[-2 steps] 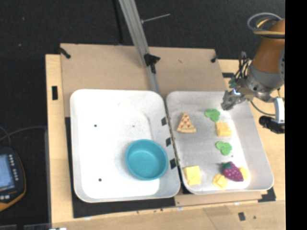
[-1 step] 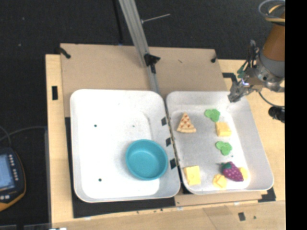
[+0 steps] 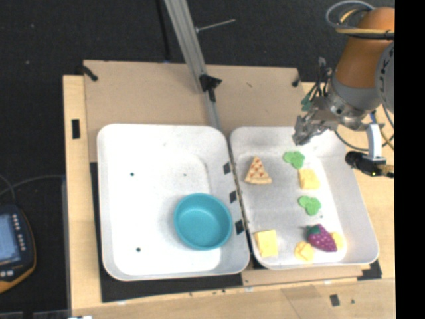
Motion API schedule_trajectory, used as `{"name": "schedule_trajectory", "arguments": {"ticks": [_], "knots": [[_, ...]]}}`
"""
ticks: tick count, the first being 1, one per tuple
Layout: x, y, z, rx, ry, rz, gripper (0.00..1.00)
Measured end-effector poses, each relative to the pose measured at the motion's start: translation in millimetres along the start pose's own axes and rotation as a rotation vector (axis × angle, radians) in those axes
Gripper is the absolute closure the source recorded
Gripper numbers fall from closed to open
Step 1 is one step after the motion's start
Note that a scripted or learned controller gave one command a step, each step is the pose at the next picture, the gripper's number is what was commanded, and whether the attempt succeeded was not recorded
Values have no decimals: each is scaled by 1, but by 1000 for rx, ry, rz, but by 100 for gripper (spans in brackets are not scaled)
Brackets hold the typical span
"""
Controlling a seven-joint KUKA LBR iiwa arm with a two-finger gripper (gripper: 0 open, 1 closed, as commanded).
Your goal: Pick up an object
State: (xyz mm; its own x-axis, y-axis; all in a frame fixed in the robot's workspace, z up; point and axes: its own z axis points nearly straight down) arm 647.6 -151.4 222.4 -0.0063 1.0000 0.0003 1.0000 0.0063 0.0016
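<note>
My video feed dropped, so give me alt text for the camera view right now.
The gripper hangs over the right bin's far edge, near a green toy. That bin also holds a pizza slice, yellow blocks and purple grapes; the left bin holds a blue bowl.

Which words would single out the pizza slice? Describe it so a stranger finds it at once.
Start at the right bin, the one holding the small toys. Along its left side, near the divider, lies the pizza slice. It is the sole triangle, tan with red dots, while its neighbours are green, yellow or purple.
</note>
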Motion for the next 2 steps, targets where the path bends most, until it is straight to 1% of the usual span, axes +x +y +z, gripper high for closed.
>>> {"name": "schedule_trajectory", "arguments": {"ticks": [1, 2], "knots": [[58, 4, 4, 1, 1, 0, 100], [108, 1, 9, 2, 1, 0, 100]]}}
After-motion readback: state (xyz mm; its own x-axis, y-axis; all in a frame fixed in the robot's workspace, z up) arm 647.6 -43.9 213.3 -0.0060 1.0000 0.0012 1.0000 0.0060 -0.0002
